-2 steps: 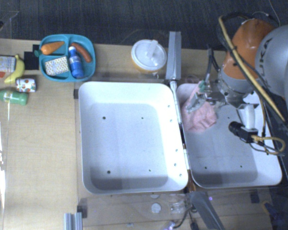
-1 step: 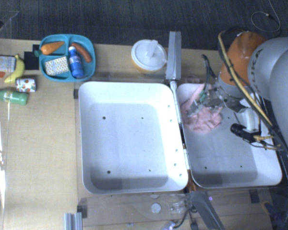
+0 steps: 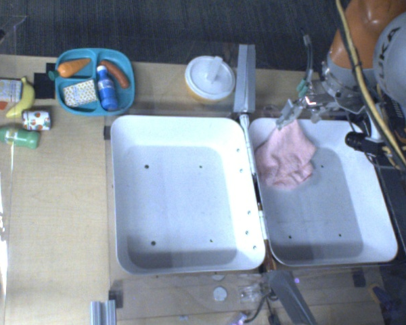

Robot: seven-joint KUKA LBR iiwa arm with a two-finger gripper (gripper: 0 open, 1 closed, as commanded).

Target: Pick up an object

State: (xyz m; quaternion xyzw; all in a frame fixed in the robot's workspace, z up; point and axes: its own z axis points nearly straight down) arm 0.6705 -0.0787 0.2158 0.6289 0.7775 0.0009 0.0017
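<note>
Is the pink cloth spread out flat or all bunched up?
Bunched up. The pink cloth hangs in a crumpled lump over the right bin, its top corner pinched in the pincer.

On the bench (image 3: 54,202), a blue divided tray (image 3: 95,80) sits at the far left, holding an orange carrot-like piece (image 3: 74,67), a small blue bottle (image 3: 107,87), a reddish sausage-like piece (image 3: 120,74) and a pale patterned item (image 3: 79,93). Left of the tray lie a yellow banana (image 3: 24,98), a small carton (image 3: 3,91), a little printed can (image 3: 36,120) and a green bottle (image 3: 15,137) on its side. A round white lidded container with a yellow rim (image 3: 210,78) stands behind the left bin (image 3: 183,193), just beside an upright grey metal post (image 3: 243,80).
</note>
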